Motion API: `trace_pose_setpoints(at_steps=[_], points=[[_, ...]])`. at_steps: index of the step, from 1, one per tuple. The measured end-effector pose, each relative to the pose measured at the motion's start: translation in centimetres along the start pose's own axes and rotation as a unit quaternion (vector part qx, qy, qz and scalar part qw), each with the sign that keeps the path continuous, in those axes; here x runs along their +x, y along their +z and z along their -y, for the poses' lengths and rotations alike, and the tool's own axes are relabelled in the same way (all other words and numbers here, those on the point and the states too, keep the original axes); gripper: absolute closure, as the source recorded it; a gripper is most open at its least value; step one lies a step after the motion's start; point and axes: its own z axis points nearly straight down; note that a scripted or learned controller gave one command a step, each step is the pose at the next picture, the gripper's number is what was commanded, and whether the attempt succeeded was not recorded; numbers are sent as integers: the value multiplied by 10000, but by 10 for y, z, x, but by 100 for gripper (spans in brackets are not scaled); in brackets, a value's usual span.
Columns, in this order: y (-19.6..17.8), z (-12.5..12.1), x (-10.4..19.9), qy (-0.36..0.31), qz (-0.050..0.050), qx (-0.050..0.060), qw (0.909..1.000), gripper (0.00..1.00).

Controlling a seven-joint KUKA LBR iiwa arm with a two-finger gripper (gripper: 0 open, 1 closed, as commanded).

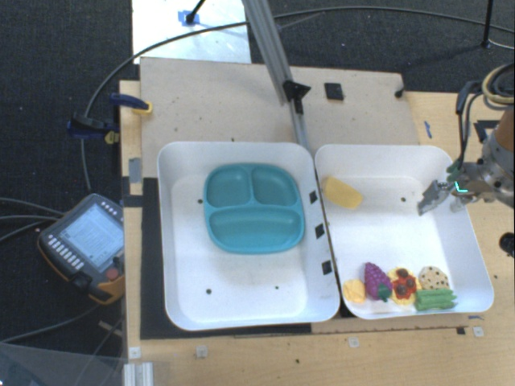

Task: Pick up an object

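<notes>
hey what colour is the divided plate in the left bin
Teal blue all over; the divided plate shows clearly in the camera view, lying in the left bin.

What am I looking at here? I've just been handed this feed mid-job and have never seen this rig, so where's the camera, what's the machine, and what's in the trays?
The one camera sits above the bench and looks down at a slant. Two shallow white bins stand side by side. The left bin holds a teal divided plate. The right bin holds a pale yellow block near its top left corner, and a row of toy foods along its near edge: a yellow piece, purple grapes, a pizza-like piece, a cookie and a green vegetable. The robot arm comes in from the right; its claw hangs over the right bin's upper right part, apart from all the toys. Nothing is seen between its fingers.
</notes>
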Motion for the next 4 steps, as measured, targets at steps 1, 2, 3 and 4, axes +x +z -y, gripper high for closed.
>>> trace_pose_setpoints(at_steps=[1, 2, 3, 4], points=[[-1, 0, 0, -1, 2, -10, 10000, 0], [61, -1, 4, 14, -4, 16, 10000, 0], [104, -4, 8, 19, -4, 10, 10000, 0], [151, -6, 8, 23, 3, -28, 10000, 0]])
